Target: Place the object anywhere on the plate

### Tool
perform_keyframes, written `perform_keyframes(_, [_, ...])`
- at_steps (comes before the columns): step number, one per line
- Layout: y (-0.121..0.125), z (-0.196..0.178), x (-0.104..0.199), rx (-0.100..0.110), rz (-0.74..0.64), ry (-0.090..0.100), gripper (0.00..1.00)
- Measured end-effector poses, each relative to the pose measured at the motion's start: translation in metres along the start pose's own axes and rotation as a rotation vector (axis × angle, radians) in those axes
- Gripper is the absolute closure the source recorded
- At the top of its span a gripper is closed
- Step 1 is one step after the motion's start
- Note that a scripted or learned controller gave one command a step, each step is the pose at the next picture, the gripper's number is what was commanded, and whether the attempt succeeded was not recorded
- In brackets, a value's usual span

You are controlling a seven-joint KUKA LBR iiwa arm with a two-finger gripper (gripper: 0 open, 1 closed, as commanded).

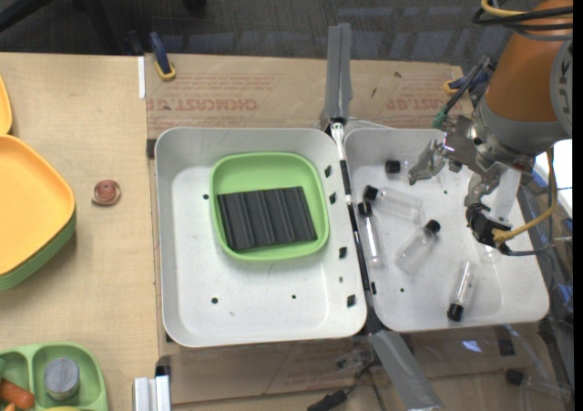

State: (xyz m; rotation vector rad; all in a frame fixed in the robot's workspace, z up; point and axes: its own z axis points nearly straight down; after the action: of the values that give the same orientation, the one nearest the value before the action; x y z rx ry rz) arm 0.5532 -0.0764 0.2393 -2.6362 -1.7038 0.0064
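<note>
Camera view showed the placing not yet done: clear black-capped plastic vials (417, 245) lay in the right white bin (510, 302), none on the green plastic plate (264, 163), and the claw (428, 165) hung above them, its state impossible to tell.

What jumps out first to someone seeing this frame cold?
The green plate in the left bin, with a dark ribbed block lying on it. Next, the grey-and-orange arm reaching over the right bin, where clear black-capped vials lie scattered. Stacked yellow plates sit at the bench's left edge.
</note>
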Motion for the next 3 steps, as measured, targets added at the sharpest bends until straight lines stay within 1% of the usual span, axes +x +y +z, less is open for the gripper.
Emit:
perform_keyframes(1, [-0.023, -0.003, 0.01, 0.001, 0.087, -0.001, 0.0])
perform_keyframes(2, [-0.018, -0.005, -0.003, -0.003, 0.236, 0.0, 0.0])
perform_keyframes(3, [-0.024, -0.003, -0.009, -0.001, 0.369, -0.001, 0.0])
